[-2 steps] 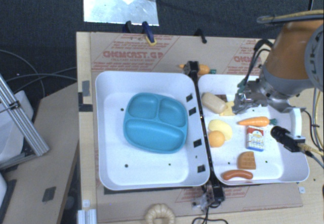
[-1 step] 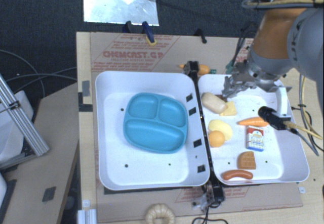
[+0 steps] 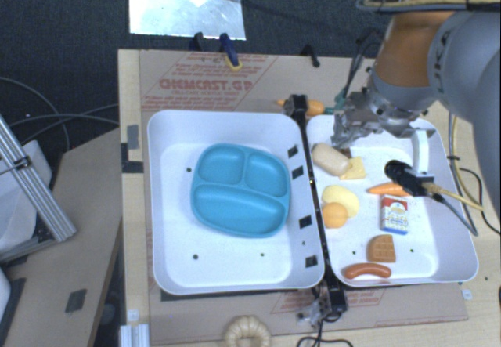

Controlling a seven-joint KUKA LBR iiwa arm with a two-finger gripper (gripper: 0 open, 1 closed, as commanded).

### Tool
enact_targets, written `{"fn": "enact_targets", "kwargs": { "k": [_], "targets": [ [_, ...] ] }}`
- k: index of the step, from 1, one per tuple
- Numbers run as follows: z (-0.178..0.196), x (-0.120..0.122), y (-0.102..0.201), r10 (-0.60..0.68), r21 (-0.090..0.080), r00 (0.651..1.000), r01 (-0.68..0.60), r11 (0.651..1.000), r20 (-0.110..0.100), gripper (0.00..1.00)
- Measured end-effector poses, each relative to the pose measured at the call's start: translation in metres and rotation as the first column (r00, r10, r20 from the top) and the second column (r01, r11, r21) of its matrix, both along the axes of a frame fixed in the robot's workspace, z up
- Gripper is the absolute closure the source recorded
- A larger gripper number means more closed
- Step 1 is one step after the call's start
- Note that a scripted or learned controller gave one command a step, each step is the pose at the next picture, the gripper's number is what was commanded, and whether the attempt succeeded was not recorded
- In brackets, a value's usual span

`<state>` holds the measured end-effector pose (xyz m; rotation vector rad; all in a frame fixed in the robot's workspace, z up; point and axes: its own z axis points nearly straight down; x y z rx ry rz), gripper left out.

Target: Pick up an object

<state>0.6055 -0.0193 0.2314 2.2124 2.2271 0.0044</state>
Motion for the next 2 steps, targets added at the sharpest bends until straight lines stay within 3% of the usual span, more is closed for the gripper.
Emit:
{"fn": "enact_targets", "kwargs": {
  "k": [1, 2],
  "targets": [
    [0.003, -0.001, -0.013, -0.007, -0.001, 1.000, 0.007, 1.000, 0.000, 1.00],
    [-0.018, -0.003, -0.009, -0.003, -0.001, 1.000, 0.003, 1.000, -0.003, 1.00]
  ]
}}
